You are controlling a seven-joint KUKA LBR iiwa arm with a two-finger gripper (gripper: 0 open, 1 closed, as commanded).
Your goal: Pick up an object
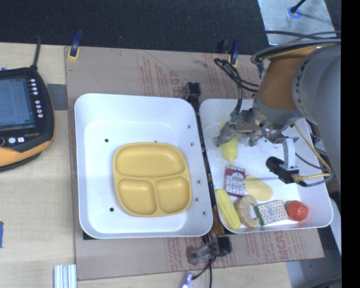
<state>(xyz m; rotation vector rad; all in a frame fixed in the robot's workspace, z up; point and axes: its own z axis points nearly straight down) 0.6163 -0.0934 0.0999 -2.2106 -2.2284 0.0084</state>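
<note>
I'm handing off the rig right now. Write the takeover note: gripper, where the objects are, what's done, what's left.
Gripper: low in the right bin, at its upper left, right over a yellow squeeze bottle. Finger state cannot be read from this view.
Objects, all in the right bin: red-and-white packet, pale yellow piece, corn cob, red tomato, a white box with green trim, a tan ring-shaped item.
Left bin: a yellow divided tray.
Done: arm is at the bottle.
Left: nothing is visibly lifted; confirm a grasp and raise.
</note>
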